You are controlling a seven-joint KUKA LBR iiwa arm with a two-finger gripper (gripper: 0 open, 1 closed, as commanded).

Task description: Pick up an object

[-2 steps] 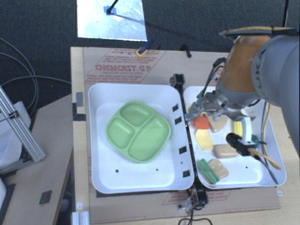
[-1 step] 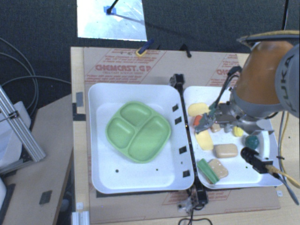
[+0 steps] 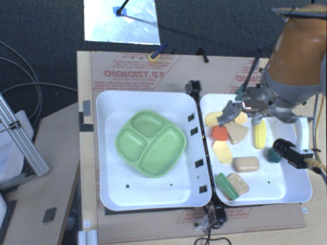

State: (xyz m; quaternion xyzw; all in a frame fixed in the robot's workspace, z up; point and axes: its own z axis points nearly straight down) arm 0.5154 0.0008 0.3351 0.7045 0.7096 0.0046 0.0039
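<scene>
While above, tool (image 3: pixel 228 116) overhangs red piece (image 3: pixel 219 133).

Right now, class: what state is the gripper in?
Gripper: cannot be told; it hangs over the toy food in the right bin.

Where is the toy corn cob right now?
The corn cob lies in the right bin, near its upper middle, just right of a tan wedge-shaped piece and below the gripper.
</scene>
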